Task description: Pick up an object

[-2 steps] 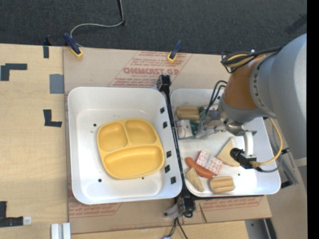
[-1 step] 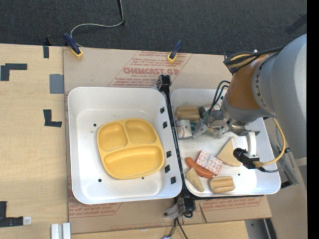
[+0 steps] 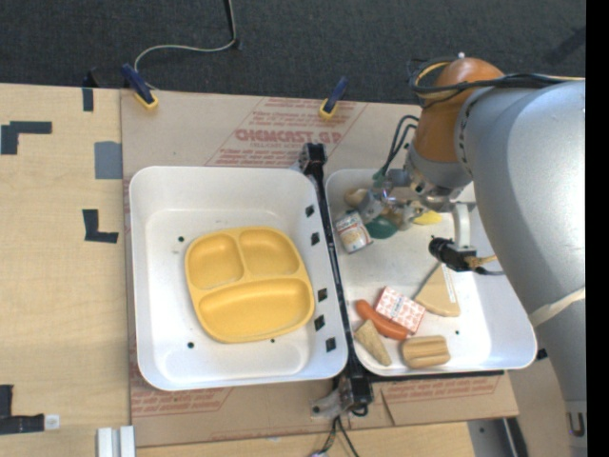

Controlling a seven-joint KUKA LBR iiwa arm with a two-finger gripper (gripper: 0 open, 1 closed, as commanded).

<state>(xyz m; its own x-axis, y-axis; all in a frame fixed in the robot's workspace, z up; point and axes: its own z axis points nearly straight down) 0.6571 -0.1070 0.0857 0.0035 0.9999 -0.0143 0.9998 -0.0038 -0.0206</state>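
My gripper [image 3: 392, 204] is down in the far part of the right bin [image 3: 495, 336], under the orange band of the arm. It sits among a small labelled can [image 3: 351, 232], a green toy piece [image 3: 383, 225] and a yellow piece [image 3: 429, 219]. A tan piece [image 3: 357, 197] lies just left of it. Whether anything is held is hidden by the wrist.
Nearer the front of the right bin lie a cheese wedge [image 3: 441, 294], a red-and-white box [image 3: 400, 309], an orange carrot [image 3: 378, 320], a bread piece [image 3: 372, 344] and a bun [image 3: 425, 351]. A yellow divided plate [image 3: 249, 283] fills the left bin [image 3: 152, 255].
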